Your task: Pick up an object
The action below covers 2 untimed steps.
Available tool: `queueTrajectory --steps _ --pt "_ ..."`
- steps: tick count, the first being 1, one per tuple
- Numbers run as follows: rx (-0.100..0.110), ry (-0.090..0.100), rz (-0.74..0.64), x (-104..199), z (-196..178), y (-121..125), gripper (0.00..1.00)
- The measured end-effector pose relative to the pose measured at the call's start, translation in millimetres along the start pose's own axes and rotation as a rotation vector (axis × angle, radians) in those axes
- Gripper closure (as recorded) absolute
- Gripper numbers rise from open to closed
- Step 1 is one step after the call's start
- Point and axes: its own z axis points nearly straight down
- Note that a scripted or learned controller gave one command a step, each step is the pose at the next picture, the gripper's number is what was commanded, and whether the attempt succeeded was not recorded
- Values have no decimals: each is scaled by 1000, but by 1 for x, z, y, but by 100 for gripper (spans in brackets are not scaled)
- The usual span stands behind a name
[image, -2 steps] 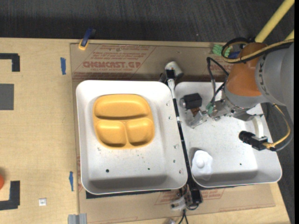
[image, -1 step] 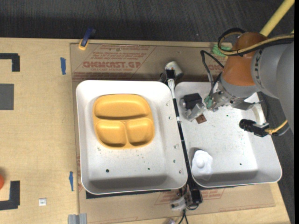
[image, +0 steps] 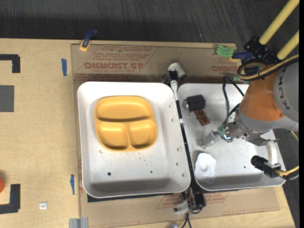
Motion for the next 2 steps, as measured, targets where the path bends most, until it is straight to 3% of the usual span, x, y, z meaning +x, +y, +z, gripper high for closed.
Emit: queueTrajectory --steps 1,2 --pt "-5 -1 331 20 -7 -52 0" --pt "-1 -1 252 23 0 -34 0"
